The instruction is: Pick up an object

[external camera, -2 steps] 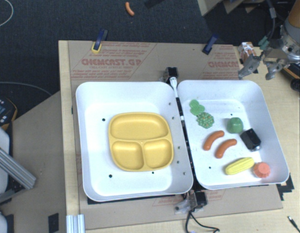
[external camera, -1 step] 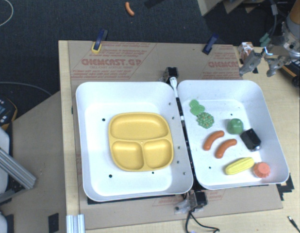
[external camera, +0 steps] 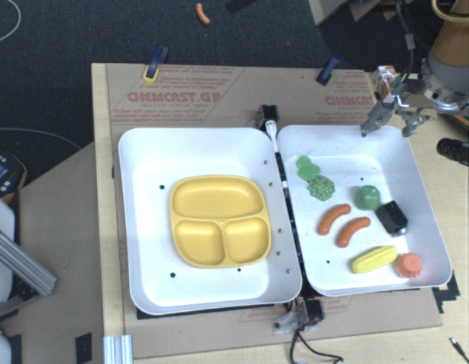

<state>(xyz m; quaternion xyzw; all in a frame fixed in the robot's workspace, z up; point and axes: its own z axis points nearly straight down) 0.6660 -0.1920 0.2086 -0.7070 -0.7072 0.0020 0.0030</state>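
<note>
The worktop [external camera: 219,97] carried two shallow white bins side by side. The left bin [external camera: 143,165] held a yellow divided tray [external camera: 219,220], lying flat near its middle. The right bin [external camera: 417,173] held the small toy foods: a light green piece [external camera: 306,166] with a darker green bumpy piece [external camera: 321,188] just beside it, a round green object [external camera: 367,197], a black block [external camera: 391,218] near that, two orange-red sausages [external camera: 343,224] lying close together at a slant, a yellow corn cob [external camera: 373,258], and an orange-pink round piece [external camera: 409,265] touching or almost touching the corn's right end. The hand [external camera: 391,124] hung over the far right corner of the right bin, by its rim, well apart from all the toy foods. Its two fingers [external camera: 371,121] were spread apart and pointed downward, with nothing between them, so it was released and grasping none of the objects. A small orange piece [external camera: 203,13] lay on the dark floor [external camera: 83,21] beyond the worktop.
</note>
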